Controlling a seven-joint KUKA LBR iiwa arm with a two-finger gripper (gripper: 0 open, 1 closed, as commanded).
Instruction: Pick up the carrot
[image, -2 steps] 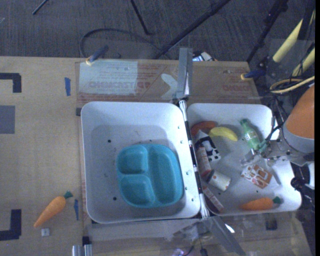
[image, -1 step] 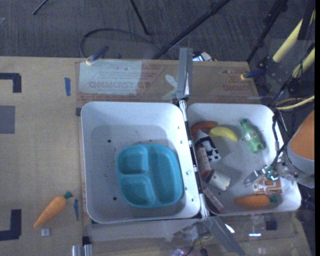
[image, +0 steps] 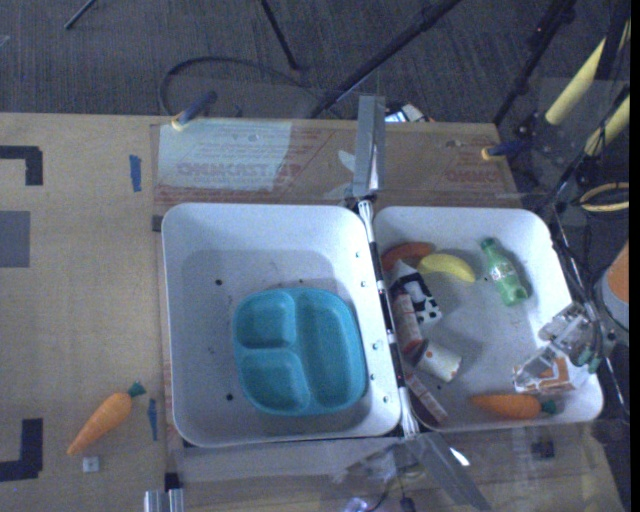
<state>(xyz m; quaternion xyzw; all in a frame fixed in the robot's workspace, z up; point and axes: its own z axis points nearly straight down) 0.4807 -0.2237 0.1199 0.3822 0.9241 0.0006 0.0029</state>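
Soft, even overhead light, slightly low-resolution view.

The two white bins (image: 200, 240) are the brightest areas and look a little washed out, with a faint grey shadow across the left bin's floor around the blue tray (image: 298, 350). The counter (image: 80, 300) is evenly lit, the floor (image: 120, 50) beyond it dim. Fine detail is soft throughout; the clear plastic near the pincer (image: 560, 350) shows small glints.

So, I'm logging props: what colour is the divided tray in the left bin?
Teal-blue, in the camera view: the three-compartment plastic tray.
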